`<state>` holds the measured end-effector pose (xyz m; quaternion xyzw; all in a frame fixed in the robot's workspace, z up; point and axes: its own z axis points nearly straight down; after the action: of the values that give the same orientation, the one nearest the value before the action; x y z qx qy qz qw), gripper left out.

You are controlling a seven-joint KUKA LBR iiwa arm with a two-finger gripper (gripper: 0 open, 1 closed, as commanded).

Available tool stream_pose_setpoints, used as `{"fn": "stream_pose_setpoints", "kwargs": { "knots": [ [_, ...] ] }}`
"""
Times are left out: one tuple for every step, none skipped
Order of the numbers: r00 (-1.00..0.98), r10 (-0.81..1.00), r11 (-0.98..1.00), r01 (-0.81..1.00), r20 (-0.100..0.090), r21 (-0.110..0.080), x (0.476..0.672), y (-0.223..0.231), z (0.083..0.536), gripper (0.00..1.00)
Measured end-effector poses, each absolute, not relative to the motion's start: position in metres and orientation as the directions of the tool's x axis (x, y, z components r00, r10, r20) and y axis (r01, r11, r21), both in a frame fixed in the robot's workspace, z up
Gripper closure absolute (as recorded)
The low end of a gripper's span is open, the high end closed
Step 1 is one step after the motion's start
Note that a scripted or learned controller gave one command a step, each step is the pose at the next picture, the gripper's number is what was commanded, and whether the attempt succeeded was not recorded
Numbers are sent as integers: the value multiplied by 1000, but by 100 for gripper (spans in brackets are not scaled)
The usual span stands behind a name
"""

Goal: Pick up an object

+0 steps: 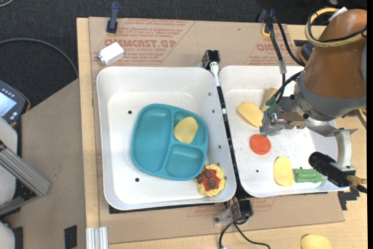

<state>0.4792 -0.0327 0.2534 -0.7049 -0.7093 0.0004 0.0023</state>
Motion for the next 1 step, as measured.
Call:
{"fn": "stream_pose_setpoints", "kwargs": {
  "knots": [
    [4,1000,-4,1000,-1,-5,521,-79,184,100]
  ]
}}
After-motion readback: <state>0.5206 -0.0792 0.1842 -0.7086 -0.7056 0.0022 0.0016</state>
